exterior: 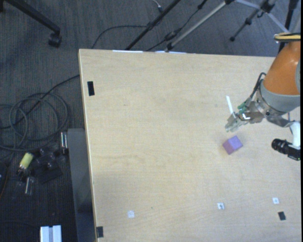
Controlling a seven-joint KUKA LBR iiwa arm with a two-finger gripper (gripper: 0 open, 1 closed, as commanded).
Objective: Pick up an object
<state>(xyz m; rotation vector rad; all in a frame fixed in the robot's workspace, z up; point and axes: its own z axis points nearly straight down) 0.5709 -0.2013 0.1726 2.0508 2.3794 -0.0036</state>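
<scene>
Over the bench's (156, 135) right side hangs the gripper (234, 123), just beyond the purple cube (233, 144) lying on the wood. Whether it is released or clenched I cannot tell. Nothing shows in its grasp; the cube lies apart from it.

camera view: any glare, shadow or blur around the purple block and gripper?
Camera view: soft, even light, no glare on the wooden bench; the purple block reads clearly with only a faint shadow; the gripper is small and slightly blurred; overall image is low-resolution and soft.
</scene>
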